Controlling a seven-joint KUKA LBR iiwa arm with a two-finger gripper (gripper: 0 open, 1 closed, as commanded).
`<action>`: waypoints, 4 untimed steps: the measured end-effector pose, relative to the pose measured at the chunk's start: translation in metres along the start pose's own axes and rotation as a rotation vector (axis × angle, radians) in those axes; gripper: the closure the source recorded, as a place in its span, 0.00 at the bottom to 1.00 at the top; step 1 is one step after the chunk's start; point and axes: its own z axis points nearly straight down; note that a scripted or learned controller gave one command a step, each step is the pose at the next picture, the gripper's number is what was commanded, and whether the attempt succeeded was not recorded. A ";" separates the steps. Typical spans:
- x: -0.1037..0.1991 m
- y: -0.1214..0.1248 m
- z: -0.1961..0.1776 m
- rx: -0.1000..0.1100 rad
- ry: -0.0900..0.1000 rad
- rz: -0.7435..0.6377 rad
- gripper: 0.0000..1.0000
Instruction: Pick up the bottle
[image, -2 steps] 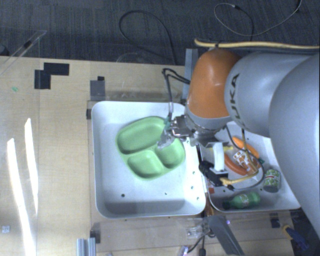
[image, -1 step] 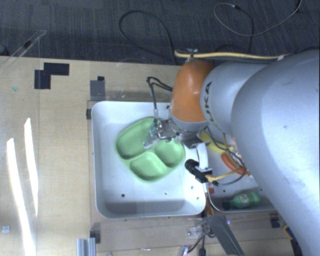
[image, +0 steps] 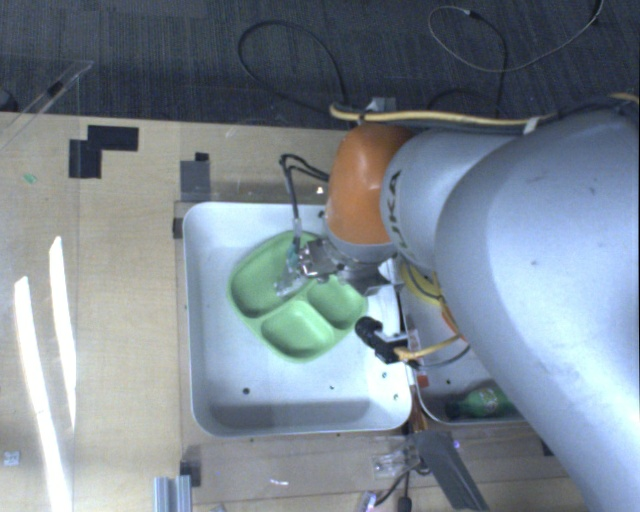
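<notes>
- The arm (image: 520, 260) covered much of the right bin (image: 432, 408); I could not tell the state of the gripper (image: 300, 262), poised over the left bin (image: 205, 330).
- The left bin held a green divided tray (image: 290, 325).
- The bottle (image: 484, 402) lay in the right bin, near edge. I judged the arm should shift right before descending.

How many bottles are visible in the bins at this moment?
1. A green bottle lies in the right bin, near its front edge, partly covered by the arm. The arm hides most of that bin, so others may be out of sight.
</notes>
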 end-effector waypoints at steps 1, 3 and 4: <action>0.021 -0.037 -0.003 -0.010 0.000 -0.219 0.00; 0.065 0.083 0.007 0.027 0.004 -0.146 0.00; 0.066 0.084 0.007 0.031 0.001 -0.152 0.00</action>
